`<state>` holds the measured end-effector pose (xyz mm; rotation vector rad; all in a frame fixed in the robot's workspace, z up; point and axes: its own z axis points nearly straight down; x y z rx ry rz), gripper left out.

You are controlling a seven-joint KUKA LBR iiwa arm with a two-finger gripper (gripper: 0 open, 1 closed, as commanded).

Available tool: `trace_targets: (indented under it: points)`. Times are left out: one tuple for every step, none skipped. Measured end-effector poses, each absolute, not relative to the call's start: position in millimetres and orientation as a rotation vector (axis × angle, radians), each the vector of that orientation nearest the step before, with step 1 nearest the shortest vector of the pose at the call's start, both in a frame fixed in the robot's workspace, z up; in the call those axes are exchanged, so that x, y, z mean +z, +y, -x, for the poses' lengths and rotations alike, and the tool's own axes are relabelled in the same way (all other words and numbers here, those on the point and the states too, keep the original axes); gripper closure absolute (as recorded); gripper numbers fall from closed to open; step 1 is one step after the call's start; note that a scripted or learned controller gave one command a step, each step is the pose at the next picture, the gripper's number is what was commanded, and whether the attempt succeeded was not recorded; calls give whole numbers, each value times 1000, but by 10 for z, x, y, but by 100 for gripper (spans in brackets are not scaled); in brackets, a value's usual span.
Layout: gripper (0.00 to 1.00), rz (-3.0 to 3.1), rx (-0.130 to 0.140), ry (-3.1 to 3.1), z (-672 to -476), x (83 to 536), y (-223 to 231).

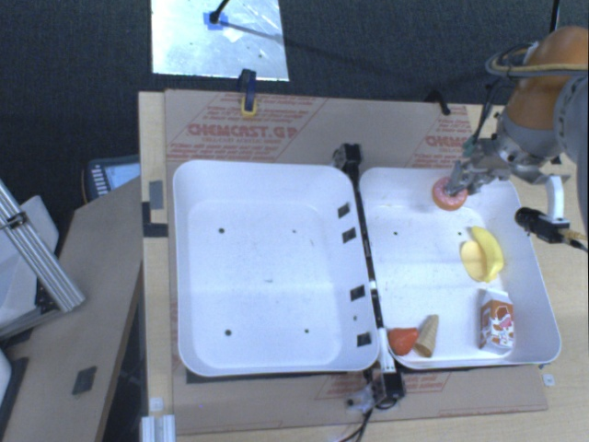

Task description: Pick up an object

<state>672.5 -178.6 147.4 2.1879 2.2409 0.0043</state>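
The pink round object (pixel 449 196) sits in the upper part of the right bin (pixel 543 339), close to the bin's far wall, and my gripper (pixel 463 179) is right on top of it at the upper right of the frame. My arm (pixel 543 90) comes in from the right edge and slants down and to the left, so the object lies just below and slightly left of my gripper tip, touching it or very nearly so. From this slanted view I cannot tell whether my gripper is spread, closed, or clamped on the object; the tip is too small and blurred against the pink shape.

The object looks roughly round and flat, so I judge it has no long axis to line up with; what counts is that I come straight down over its middle, not off toward the bin wall behind it.

The other things lie lower in the same bin, well apart from my gripper: a yellow banana-like piece (pixel 482 253) near the right wall, a small carton (pixel 496 323) below that, and a cone (pixel 427 335) beside a red piece (pixel 402 340) at the bottom edge. The left bin (pixel 198 178) is beside it on the table (pixel 152 118).
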Motion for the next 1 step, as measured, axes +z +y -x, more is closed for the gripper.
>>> trace_targets:
  points:
    - [100, -2225, -8, 2228, -6676, 936, -1329]
